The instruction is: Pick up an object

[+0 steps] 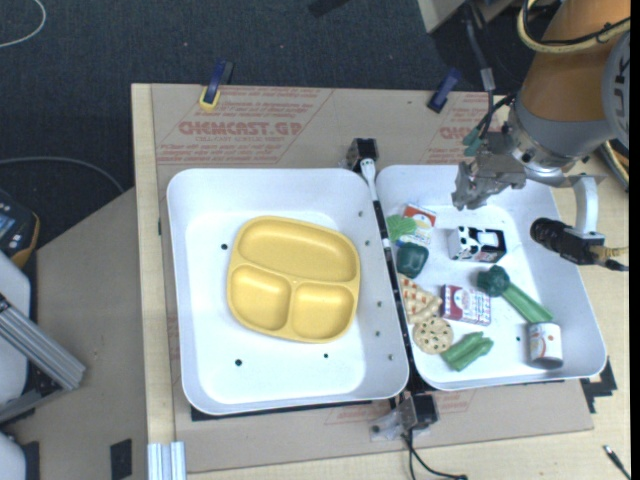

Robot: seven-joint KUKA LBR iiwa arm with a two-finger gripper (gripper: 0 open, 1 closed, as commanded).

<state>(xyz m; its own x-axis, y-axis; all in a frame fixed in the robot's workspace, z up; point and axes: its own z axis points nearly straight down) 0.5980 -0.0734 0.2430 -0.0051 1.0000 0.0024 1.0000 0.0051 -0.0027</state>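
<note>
White plastic bins are sitting side by side on the worktop [250,118], which is showing brown cardboard with red lettering toward the top of the frame. Nearest the bottom edge, in the right bin [575,298], a green pea pod [466,349] is lying beside a round cracker [432,334], with a small white can [544,343] at lower right. Just above them a red-and-white packet [467,305] and a green scoop [513,291] are resting mid-bin. A black-and-white cow toy [478,243] is lying higher up, near a dark green cup [411,259]. Filling the left bin [190,268], a yellow divided plate [293,278] is lying flat. At upper right the gripper [476,190] is hanging over the right bin's top part, just above the cow toy; whether its jaws are spread I cannot tell.
</note>
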